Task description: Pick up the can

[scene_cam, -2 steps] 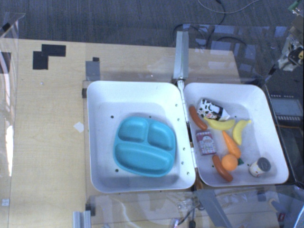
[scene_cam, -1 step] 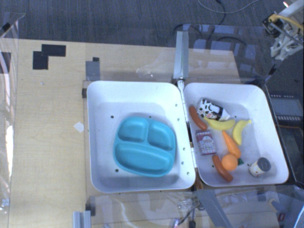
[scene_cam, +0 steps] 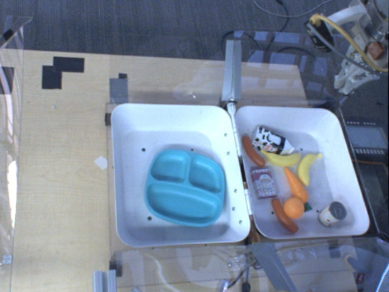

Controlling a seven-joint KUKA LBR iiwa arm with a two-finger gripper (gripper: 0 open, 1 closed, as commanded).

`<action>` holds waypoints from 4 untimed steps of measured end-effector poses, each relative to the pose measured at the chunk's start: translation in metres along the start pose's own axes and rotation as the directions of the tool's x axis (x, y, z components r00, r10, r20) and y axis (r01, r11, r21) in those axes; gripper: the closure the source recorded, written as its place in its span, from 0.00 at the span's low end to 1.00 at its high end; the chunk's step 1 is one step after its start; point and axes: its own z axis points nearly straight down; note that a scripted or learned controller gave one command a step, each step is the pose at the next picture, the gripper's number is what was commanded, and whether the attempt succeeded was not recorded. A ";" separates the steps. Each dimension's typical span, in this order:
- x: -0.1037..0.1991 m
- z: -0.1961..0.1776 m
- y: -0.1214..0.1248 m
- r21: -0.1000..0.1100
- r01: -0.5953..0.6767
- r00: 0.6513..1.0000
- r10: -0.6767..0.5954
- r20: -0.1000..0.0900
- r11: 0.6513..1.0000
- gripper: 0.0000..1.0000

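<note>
While above bench corner | gripper point(scene_cam: 351, 78) touches nothing | can point(scene_cam: 332, 213) apart

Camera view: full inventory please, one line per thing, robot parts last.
bins: 2, white, side by side on the bench
divided plate: 1, blue, left bin, centre
carton: 1, black and white cow print, right bin, top, lying on its side
bananas: 2, yellow, right bin, below the carton
sausages: 2, red-brown, right bin; one by the left wall, one at the bottom
small box: 1, maroon and white, right bin, left of centre
carrot: 1, orange, right bin, centre
orange: 1, orange, right bin, beside the lower sausage
can: 1, pale with dark end, right bin, bottom right corner, on its side
arm: 1, grey, top right, outside the bins
</note>
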 end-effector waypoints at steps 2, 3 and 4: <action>0.004 -0.008 0.023 0.000 0.004 1.000 -0.004 0.001 1.000 1.00; -0.023 -0.014 0.042 -0.001 0.047 0.999 -0.047 0.002 0.999 1.00; -0.013 0.049 0.115 0.000 0.120 0.993 -0.120 0.005 0.993 1.00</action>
